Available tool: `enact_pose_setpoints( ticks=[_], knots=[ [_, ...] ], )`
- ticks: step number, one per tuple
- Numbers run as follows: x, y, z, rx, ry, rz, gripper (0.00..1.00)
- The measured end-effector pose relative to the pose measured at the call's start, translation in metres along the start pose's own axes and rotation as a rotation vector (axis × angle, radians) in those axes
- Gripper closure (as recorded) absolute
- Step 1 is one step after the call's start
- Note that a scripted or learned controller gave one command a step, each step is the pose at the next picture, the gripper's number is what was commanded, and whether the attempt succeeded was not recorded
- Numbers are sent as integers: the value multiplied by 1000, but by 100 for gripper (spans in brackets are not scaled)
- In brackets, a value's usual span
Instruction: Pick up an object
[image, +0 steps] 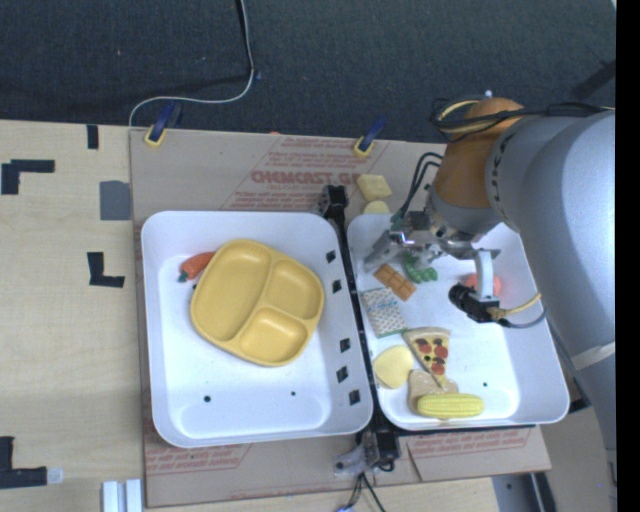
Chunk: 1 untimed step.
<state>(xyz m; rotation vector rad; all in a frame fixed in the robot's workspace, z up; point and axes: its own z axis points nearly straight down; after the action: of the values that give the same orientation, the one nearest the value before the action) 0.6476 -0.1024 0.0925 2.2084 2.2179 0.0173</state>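
The grey arm (565, 220) is reaching in from 3 o'clock, its orange band (470, 170) hanging over the top edge of the right bin (545, 400). The gripper (405, 240) is hovering at about 11 o'clock in that bin, just above a brown waffle-like piece (394, 281) and a small green piece (420, 270) that are lying side by side. Whether the tool is open or closed cannot be told, since its metal tip is blurring into the clutter, and nothing is showing clamped in it. Below the waffle, toward 8 o'clock, a grey checkered piece (384, 312) is resting near the bin's left wall. A pizza slice (432, 349) and a pale yellow round piece (393, 367) are sitting at about 7 o'clock, with a corn cob (449, 405) lying at 6 o'clock by the lower rim. A yellow block (374, 186) is sitting at 12 o'clock, just outside the bin on the cardboard. A pinkish item (493, 285) is peeking out at 3 o'clock, partly hidden. In the left bin (170, 400), a yellow divided plate (258, 300) is lying near the middle, with an orange piece (197, 264) touching its rim at 10 o'clock.
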Motion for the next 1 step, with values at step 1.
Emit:
enact_pose_setpoints(
  ticks=[1],
  knots=[
    [6,4,0,0,-6,2,0]
  ],
)
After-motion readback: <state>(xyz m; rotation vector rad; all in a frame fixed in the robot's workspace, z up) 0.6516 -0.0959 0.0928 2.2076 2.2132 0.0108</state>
